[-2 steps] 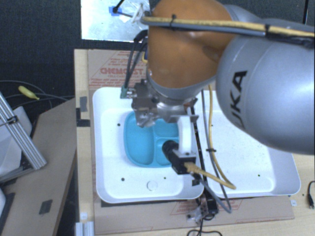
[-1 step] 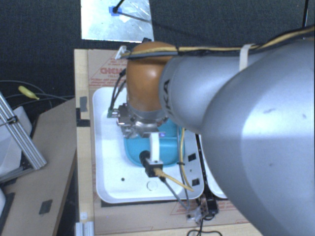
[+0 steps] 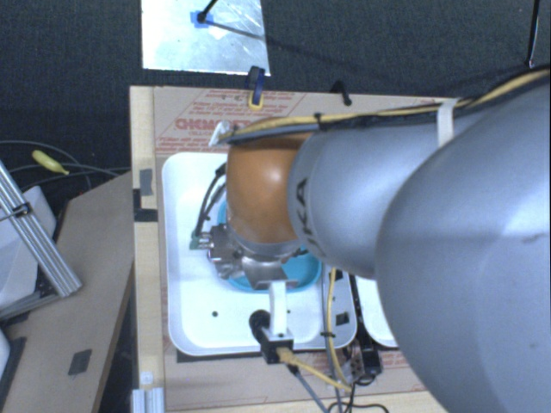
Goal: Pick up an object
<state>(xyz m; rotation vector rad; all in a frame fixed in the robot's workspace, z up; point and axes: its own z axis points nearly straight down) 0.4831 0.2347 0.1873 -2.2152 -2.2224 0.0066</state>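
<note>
1. Two shallow white bins, smooth plastic look, rounded corners: the left-of-view bin [image 3: 185, 200] is mostly in sight, the other bin [image 3: 379, 321] is just a sliver beside the arm.
2. One blue obj. [image 3: 303, 272], round-edged, smooth, matte. It lies in the left-of-view bin, centre-right, mostly covered by the wrist, so only curved slivers show.
3. One arm [image 3: 413, 231], smooth grey casing w/ a glossy orange band [image 3: 258, 192] above the wrist, reaching over that bin.
4. One hand [image 3: 248, 267], grey metal base directly over the blue obj. Can't tell its grip state, nor whether it touches the obj.
5. One small dark speck [image 3: 214, 314] on the bin floor, towards the near-left corner.
6. Bench [image 3: 145, 256] is pale tan, w/ one cardboard sheet [image 3: 202, 114], red print, under the bins.
</note>
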